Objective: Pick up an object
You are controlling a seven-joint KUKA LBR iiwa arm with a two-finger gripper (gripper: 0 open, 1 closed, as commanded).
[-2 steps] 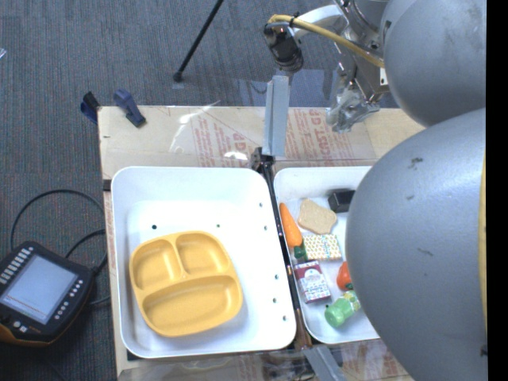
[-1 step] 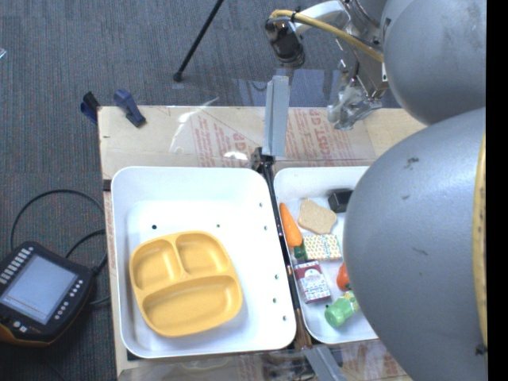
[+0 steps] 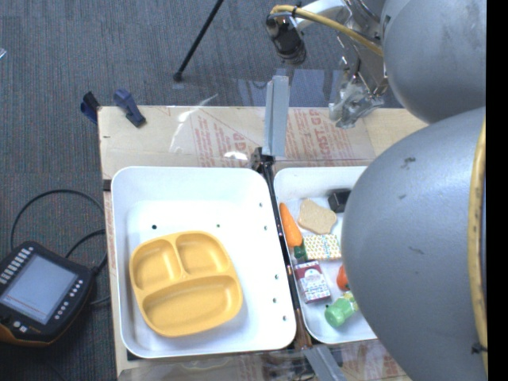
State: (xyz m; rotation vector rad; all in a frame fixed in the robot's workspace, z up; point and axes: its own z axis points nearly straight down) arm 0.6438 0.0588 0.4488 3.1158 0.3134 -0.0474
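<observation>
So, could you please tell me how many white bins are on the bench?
2: the left bin holds a yellow divided plate; the right bin holds toy food, partly hidden by the arm.

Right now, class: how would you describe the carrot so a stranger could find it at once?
Start at the right-hand white bin, beside the bin holding the yellow divided tray. Along that bin's left wall lies the carrot, next to a slice of toast. It alone is long, thin and orange.
</observation>
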